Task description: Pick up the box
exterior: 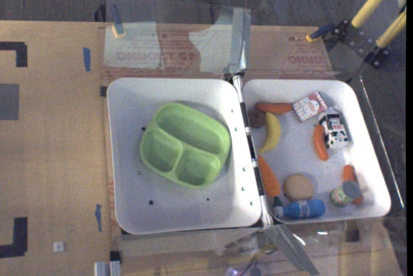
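Box [309, 106]: small, red and white, lying flat near the far edge of the right bin [370, 139].
Close by the box: long orange thing [273, 108] just to its left; black and white toy [333, 129] just beside its near right corner.
A bit further: banana [272, 131] left of the box, next to a dark brown round thing [257, 118]; orange stick [321, 142] leaning on the toy.
Near side of right bin: carrot [269, 177], tan round thing [298, 186], blue bottle [302, 209], small can [345, 193], all well apart from the box.
Open room: bare white floor in the middle of the right bin; far wall of the bin close behind the box.
Left bin [126, 139]: green tray [185, 145] with three parts, lots of bare floor around.
Tabletop [51, 139]: brown board, blue tape bits, black marks.
Fingers: cannot tell, none to be seen.
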`<state>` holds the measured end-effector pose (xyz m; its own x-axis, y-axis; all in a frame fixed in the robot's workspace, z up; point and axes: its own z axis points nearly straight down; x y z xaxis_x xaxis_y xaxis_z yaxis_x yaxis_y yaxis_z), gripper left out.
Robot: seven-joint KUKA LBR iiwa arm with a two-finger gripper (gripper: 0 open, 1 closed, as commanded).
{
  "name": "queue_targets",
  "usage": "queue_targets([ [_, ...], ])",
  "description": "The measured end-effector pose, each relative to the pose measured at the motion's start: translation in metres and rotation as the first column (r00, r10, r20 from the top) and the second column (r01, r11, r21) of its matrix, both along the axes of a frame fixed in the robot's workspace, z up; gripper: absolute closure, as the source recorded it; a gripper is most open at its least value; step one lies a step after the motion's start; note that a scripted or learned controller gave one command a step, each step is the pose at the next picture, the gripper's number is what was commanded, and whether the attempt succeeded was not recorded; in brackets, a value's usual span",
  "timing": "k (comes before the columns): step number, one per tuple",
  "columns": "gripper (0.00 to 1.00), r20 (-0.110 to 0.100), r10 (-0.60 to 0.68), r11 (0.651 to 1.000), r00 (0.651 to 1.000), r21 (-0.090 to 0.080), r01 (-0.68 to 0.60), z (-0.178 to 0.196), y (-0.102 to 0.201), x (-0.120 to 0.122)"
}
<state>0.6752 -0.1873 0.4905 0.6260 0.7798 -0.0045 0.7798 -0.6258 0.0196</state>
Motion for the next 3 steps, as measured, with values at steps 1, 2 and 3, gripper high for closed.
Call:
queue_targets([
  [1,1.00,0.003,0.005,1.000,1.000,-0.003,-0.005,0.011,0.003,0.001],
  [2,1.00,-0.013,-0.066,0.998,0.998,0.016,0.066,-0.055,0.005,-0.023],
  [3,1.00,-0.011,-0.065,0.998,0.998,0.016,0.065,-0.045,0.005,-0.022],
])
